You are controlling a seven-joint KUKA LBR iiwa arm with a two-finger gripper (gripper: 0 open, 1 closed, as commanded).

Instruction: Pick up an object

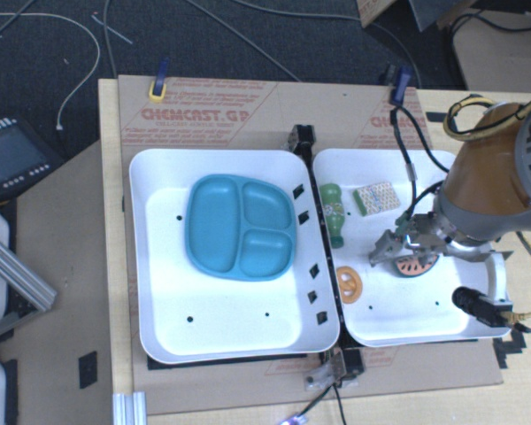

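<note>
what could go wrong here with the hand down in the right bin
1. The hand is low over a small orange object near the bin's middle; it looks flat, so a grasp may slip off.
2. The pretzel and green bottle lie close by, so a sweep might knock them.

Bright, even overhead light (soft shadows), slightly soft focus throughout.

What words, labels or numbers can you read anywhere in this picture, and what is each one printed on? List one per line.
"CHEMCAST GP": large red print on the brown backing sheet behind the left bin, slightly blurred.
Red print on the same sheet behind the right bin: partly hidden, unreadable.
Small red lines near the large print: too small to read.
Packet in the right bin: pattern too blurred to read.
</note>
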